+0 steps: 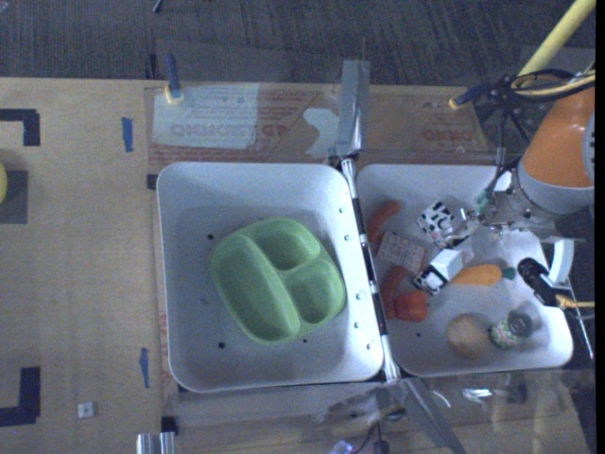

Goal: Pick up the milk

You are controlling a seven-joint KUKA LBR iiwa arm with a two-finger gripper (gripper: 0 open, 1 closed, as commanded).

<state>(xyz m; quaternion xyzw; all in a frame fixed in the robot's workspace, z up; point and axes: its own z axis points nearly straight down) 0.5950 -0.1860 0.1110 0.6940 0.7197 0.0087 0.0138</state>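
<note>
At the lower edge of the right bin [421, 185], a round brown lump [465, 335] lies just beside a small round patterned item [511, 329], and a red piece [409, 305] sits to their left, near the wall between the bins. The left bin [184, 201] holds a single green divided plate [279, 277] at its middle, slightly turned. Further up in the right bin, an orange carrot [477, 275] lies on its side, with a small white box with dark marks [438, 274] touching or nearly touching its left end. A pinkish flat packet [400, 251] sits above and to the left of that box. The milk [436, 221], a small carton spotted black and white, stands in the upper middle of the right bin, well apart from the walls. The claw [466, 221] is right against the milk's right side; whether it is wide, narrow or gripping the carton cannot be told from this angle. A reddish oblong piece [383, 218] lies left of the milk, close to the dividing wall. The arm [558, 149] comes in from the upper right of the frame. The wooden tabletop [76, 253] stretches to the left, with blue tape marks [127, 132] near the top.
</note>
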